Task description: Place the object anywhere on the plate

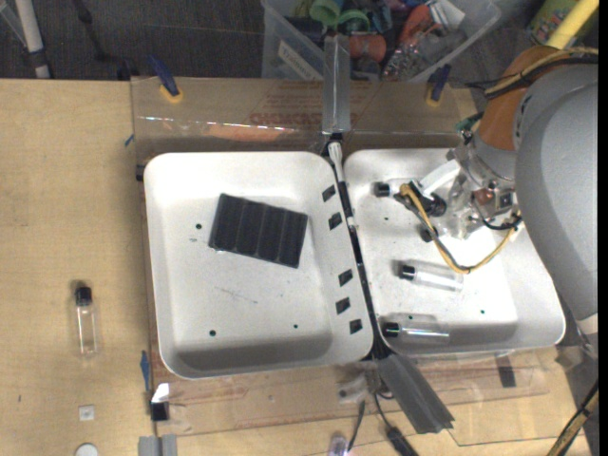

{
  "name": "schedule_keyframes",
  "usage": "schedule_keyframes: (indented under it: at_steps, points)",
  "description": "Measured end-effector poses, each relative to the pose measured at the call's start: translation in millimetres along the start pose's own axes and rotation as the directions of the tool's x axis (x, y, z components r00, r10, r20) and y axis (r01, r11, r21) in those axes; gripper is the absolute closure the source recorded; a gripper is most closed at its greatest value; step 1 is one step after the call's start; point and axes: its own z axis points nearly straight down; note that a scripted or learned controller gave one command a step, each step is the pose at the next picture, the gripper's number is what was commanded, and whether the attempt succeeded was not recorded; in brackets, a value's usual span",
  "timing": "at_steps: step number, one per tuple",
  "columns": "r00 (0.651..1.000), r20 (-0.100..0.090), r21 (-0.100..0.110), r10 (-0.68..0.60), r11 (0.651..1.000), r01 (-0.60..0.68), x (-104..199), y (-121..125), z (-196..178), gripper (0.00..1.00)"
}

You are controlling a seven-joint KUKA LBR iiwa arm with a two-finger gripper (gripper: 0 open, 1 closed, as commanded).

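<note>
The gripper [463, 209] sits at 12 o'clock in the right bin [532, 321], clenched or released I cannot tell; 1 clear vial [427, 274] lies at its 7 o'clock, black plate [258, 230] in left bin [171, 331]

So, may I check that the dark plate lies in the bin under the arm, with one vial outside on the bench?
Not quite: the camera view shows the dark plate in the other bin, away from the arm. One vial does lie outside on the bench.
</note>
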Motion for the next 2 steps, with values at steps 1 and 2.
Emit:
schedule_keyframes:
  at_steps: [1, 2]
  points:
    - [0.999, -0.003, 0.001, 0.047, 0.999, -0.047, -2, 33, 0, 1.00]
    - [1.000, -0.012, 0.031, 0.026, 0.999, -0.026, -4, 53, -1, 1.00]
